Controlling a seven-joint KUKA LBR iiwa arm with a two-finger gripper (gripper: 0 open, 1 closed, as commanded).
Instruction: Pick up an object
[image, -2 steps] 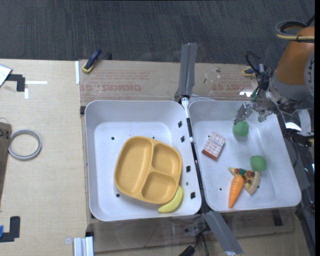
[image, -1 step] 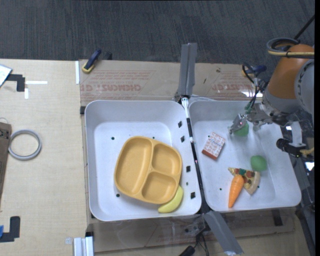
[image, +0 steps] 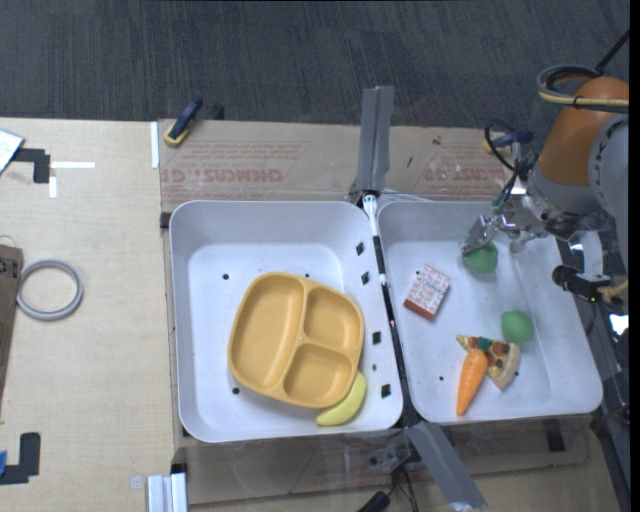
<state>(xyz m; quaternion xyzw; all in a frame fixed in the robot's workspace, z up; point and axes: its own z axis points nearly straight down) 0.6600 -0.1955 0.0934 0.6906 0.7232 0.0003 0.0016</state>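
Jaws state unclear, cannot tell; gripper (image: 484, 236) sits just above a green ball (image: 482, 260) at the back of the right bin (image: 560, 400). Same bin: second green ball (image: 517, 325), carrot (image: 470, 380), pizza slice (image: 500, 358), small red-white box (image: 427, 292). Left bin (image: 200, 300): yellow divided plate (image: 295, 340), banana (image: 343, 406) touching it.

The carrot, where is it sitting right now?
The carrot lies in the right bin, near its front edge, touching the pizza slice toy on its right. The small box is up-left of it, the green ball up-right.
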